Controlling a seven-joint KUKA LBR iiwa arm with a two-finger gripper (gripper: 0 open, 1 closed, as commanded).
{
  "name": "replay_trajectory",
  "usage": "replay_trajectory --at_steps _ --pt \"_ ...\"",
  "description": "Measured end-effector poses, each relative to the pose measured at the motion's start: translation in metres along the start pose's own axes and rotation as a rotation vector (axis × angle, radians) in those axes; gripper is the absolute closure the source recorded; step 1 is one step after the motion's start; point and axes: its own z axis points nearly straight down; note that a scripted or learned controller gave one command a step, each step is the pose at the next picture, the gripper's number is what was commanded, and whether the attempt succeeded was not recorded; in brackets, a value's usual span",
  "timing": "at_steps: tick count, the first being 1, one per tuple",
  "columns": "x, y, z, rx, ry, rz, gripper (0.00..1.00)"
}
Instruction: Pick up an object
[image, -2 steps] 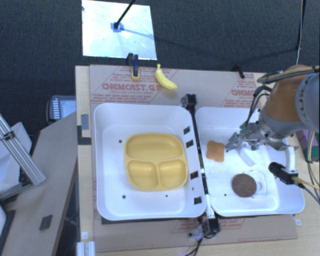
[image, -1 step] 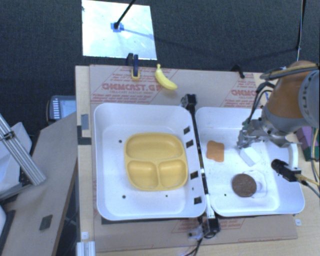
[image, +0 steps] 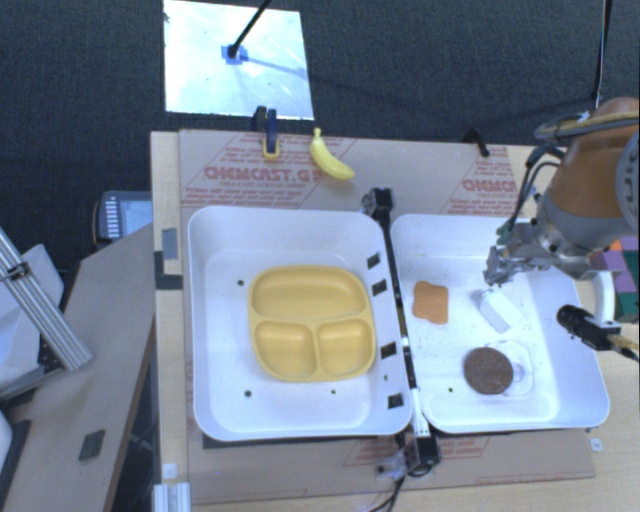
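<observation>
Camera view gives you the bench from above, so read it from the left edge across. At the far left you see a slanted metal rail (image: 40, 310) lying over a tan side table (image: 100, 330), with a small grey device (image: 122, 217) just above it. Toward the upper left of the frame a shiny square sheet (image: 238, 62) sits against the dark backdrop.

Moving right, the left bin (image: 215, 250) holds a yellow divided tray (image: 308, 322) near its centre, three compartments showing. Above that bin, on the printed cardboard (image: 240, 172), you find a blue-and-yellow clamp (image: 270, 135) and, just to its right, a toy banana (image: 330, 158). A row of black clips (image: 385, 300) runs down the seam where the two bins meet.

In the right bin (image: 450, 245) you have three candidates for picking: an orange flat piece (image: 432, 302) in the left part of the bin, a brown round disc (image: 488, 371) lower down, and a small white block (image: 496, 311) between them and to the right.

The gripper (image: 500, 268) hangs at the upper right of that bin, just above the white block. You cannot tell whether its fingers are apart or together; nothing shows between them. Behind it, the arm's orange band (image: 590, 180) fills the upper right corner of the frame.
</observation>
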Motion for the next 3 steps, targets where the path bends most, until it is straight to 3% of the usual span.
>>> replay_trajectory --at_steps 2,3 --pt "-0.010 -0.001 -0.107 -0.003 -0.001 -0.001 1.00" --pt "0.040 -0.003 -0.091 0.003 0.002 -0.005 1.00"
